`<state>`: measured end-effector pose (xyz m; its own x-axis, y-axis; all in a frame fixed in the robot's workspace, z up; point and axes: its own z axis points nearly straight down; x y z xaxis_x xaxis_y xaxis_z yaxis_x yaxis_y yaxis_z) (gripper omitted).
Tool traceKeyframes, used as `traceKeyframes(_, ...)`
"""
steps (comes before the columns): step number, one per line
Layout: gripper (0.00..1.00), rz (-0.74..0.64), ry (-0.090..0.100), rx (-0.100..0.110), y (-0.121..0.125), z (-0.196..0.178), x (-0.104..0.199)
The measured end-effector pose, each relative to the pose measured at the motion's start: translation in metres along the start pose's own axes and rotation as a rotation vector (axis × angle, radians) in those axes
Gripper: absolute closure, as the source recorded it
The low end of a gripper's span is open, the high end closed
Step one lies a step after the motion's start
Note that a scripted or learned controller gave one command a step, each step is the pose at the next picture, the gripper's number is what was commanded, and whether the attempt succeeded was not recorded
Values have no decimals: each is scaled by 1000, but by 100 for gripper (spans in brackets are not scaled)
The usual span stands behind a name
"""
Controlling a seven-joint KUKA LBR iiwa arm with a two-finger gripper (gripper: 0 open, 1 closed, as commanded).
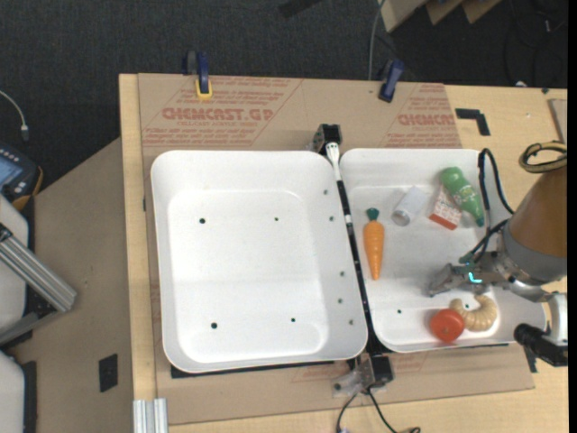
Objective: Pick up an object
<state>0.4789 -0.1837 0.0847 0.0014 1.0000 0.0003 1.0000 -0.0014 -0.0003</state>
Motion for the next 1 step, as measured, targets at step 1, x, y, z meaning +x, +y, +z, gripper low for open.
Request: traceKeyframes(1,0,-6,-1,-5,49,0,25)
